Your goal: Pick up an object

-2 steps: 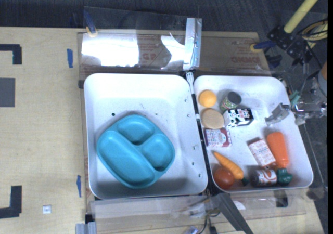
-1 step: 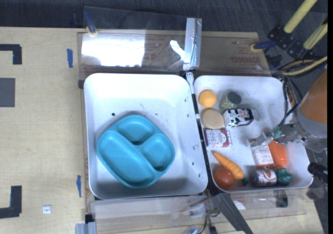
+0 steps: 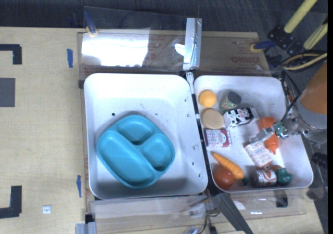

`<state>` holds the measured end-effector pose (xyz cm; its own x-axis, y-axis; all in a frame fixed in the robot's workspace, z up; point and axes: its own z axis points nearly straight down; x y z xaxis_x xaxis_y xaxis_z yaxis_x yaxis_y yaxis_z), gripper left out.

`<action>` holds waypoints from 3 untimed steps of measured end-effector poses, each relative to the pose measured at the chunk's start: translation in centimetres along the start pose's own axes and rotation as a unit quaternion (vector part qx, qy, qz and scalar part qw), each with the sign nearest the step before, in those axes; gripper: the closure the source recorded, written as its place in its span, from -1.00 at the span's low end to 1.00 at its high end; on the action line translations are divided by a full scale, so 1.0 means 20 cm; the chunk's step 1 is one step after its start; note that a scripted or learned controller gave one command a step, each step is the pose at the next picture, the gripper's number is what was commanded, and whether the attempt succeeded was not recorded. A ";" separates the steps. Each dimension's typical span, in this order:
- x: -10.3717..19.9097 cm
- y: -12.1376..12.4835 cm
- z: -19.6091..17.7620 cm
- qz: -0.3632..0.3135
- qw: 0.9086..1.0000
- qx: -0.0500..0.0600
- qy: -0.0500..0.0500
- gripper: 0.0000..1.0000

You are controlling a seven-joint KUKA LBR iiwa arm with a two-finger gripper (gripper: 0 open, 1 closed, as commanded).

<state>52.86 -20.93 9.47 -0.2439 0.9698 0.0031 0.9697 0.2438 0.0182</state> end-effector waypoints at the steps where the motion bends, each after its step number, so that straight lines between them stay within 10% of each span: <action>1: -0.01 0.01 -0.06 0.000 1.000 -0.005 -0.006 1.00; 2: -0.04 -0.16 0.01 -0.069 0.998 0.001 -0.007 1.00; 3: 0.23 0.34 0.03 0.076 0.997 0.000 -0.005 1.00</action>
